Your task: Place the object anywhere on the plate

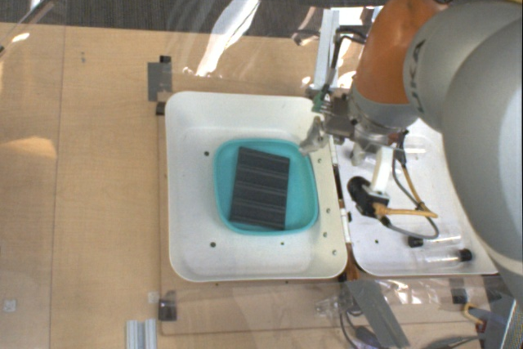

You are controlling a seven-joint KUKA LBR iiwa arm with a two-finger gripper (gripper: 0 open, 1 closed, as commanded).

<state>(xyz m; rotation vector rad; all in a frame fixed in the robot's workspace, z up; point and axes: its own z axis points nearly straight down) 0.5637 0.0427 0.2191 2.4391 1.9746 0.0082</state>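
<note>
A dark grey ribbed block (261,188) lies flat on the teal plate (223,180), filling most of its middle. The plate sits in the left white bin (245,261). My gripper (315,136) hangs over the right rim of that bin, just off the plate's upper right corner and apart from the block. Nothing shows between its tips. The orange-banded wrist and grey arm bulk above the right bin hide much of that side.
The right white bin (384,253) lies under the arm, with a thin clear stick (443,256) near its front. A small dark clamp (161,79) stands at the left bin's far left corner. Bare wooden bench spreads to the left.
</note>
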